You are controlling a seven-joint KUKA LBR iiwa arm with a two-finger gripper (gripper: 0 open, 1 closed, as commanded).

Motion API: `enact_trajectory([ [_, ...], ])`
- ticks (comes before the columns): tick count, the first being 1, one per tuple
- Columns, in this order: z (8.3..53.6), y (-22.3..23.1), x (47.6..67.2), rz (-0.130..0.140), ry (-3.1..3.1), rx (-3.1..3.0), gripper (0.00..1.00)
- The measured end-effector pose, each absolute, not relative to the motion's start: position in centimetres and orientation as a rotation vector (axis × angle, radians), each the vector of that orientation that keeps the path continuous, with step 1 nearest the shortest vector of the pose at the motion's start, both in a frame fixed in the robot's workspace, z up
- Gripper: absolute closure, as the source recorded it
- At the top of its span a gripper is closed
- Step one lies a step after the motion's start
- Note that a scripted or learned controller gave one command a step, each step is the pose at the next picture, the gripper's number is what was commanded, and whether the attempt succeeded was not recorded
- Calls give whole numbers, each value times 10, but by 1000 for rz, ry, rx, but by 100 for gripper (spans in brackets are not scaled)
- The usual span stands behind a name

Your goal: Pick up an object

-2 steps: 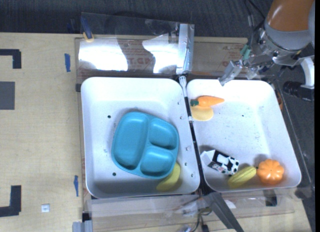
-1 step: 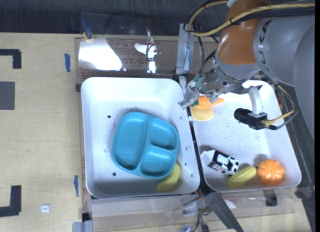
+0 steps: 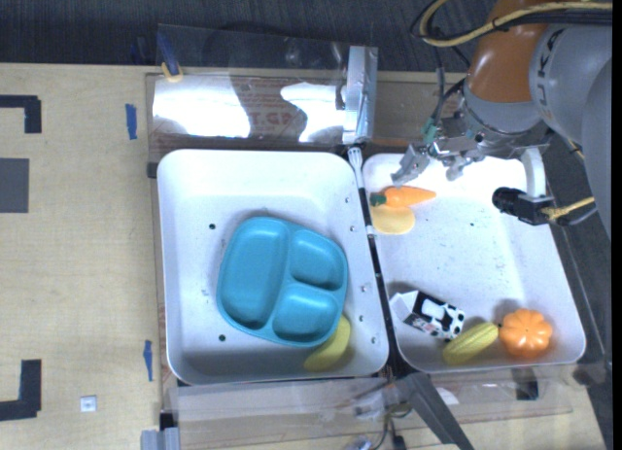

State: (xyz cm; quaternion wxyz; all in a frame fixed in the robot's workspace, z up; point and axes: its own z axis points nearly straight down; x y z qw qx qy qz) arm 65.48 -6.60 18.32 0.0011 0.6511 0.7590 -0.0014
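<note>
Arm w/ orange band (image 3: 515, 6) reached in from the right, wrist over the far edge of the right bin (image 3: 544, 273). Gripper (image 3: 434, 158) hung just above the bin's far-left corner, fingers apart w/ nothing between them, tips just beyond the toy carrot (image 3: 405, 196).

Carrot lay near the far-left corner of the right bin, long axis roughly left-right across the view, slightly tilted; green stem end pointed left toward the divider, orange tapered tip pointed right. It rested on or against a pale yellow round piece (image 3: 393, 221) just nearer the camera; couldn't tell exactly which.

Near edge of the right bin: black-and-white cow-pattern item (image 3: 432, 317), yellow-green fruit (image 3: 470, 341) touching it on the right, long axis slanted up to the right, and orange toy pumpkin (image 3: 526, 331) just beside that.

Left bin (image 3: 194, 186) held a blue divided plate (image 3: 282, 278), w/ a yellow fruit (image 3: 332, 345) partly tucked under its near-right edge.
</note>
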Motion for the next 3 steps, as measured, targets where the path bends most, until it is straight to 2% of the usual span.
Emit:
enact_trajectory([
  [1,88,-105,668,4,2500,1902,0],
  [2,97,-104,668,0,2504,1898,100],
  [3,189,-78,669,7,2652,1664,100],
])
